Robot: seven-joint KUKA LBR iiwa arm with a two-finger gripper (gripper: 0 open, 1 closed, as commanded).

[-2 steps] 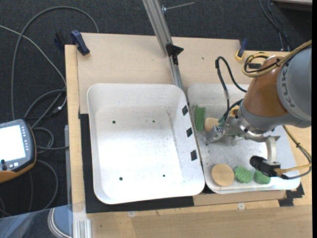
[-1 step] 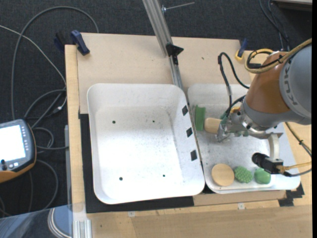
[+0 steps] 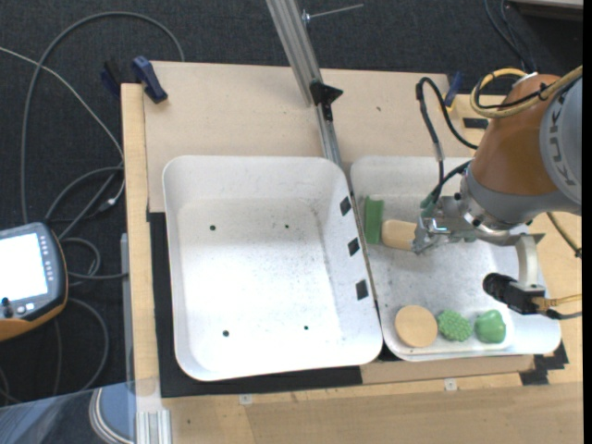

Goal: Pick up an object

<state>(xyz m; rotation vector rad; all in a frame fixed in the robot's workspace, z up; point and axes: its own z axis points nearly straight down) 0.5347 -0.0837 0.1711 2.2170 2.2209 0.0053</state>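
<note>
The grey arm with its orange band reached in from the right over the right-hand white bin; its gripper hung low at the bin's upper middle, right at the tan end of a brush-like object with a green head; that object lay on the bin floor with its long axis running left to right, green head against the bin's left wall, tan handle pointing toward the gripper; the gripper's tip appeared to meet or overlap the handle's end, though whether the handle sat between the fingers could not be told, and the set of the jaws, wide or narrow, could not be told either from this slanted overhead view; along the bin's near edge, well apart from the gripper, lay a tan round disc, a knobbly green piece and a smooth green piece, side by side; the left-hand white bin stood alongside; judged from this, any grasp would turn on closing across the handle's short width, the object lying directly to the gripper's left.
</note>
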